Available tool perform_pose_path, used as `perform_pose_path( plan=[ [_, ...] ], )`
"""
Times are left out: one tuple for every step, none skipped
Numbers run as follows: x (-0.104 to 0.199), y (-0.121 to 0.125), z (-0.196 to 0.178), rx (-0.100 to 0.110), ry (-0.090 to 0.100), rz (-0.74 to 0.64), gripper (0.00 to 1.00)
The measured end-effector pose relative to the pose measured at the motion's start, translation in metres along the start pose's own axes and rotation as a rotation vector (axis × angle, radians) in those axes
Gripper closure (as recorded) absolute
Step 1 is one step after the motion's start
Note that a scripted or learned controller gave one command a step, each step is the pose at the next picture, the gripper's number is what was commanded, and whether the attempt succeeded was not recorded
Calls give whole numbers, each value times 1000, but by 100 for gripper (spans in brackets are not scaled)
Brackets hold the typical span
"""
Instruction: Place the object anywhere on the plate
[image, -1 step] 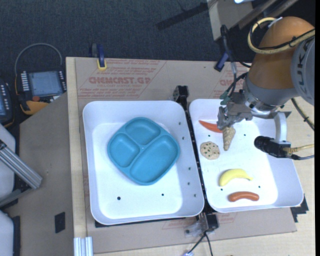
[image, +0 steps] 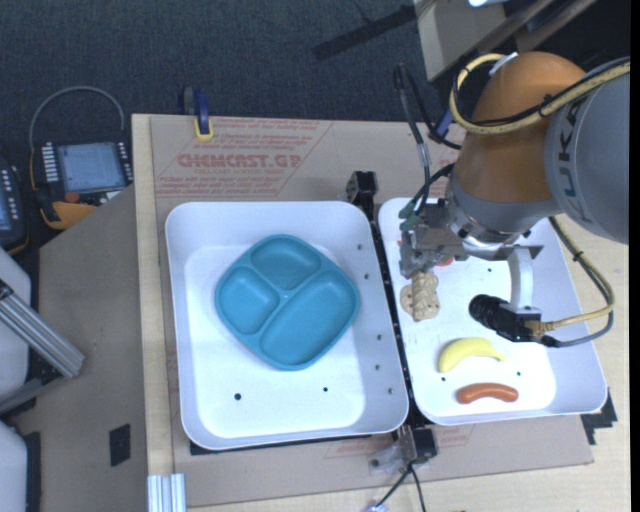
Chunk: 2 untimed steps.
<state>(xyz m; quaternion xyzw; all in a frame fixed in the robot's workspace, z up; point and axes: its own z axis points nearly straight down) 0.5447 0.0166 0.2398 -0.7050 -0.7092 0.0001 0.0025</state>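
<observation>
From above, the bench (image: 150, 300) carries two white bins side by side. The left bin (image: 200, 380) holds one blue plate (image: 288, 300) with three compartments, lying near the bin's middle. The right bin (image: 570, 370) holds three food items: one beige lumpy piece (image: 421, 298) at its left edge, one banana (image: 471, 353) nearer the front edge, and one sausage (image: 488, 393) just beside the front edge. The banana and the sausage are near each other but apart. All three are in the right bin, none on the plate.

There is one arm (image: 520, 120), grey with an orange band, reaching in from the right over the back part of the right bin. Its wrist points down, and the gripper (image: 424, 262) hangs directly above the beige piece, close to the bin's left edge. Whether it is released or clenched I cannot tell, since the wrist covers it, and whether it touches the piece is unclear.
</observation>
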Motion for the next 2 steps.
perform_pose_path(
  plan=[
    [53,-28,-2,1,0,-1,100],
    [102,-47,-1,1,-1,-1,100]
  ],
)
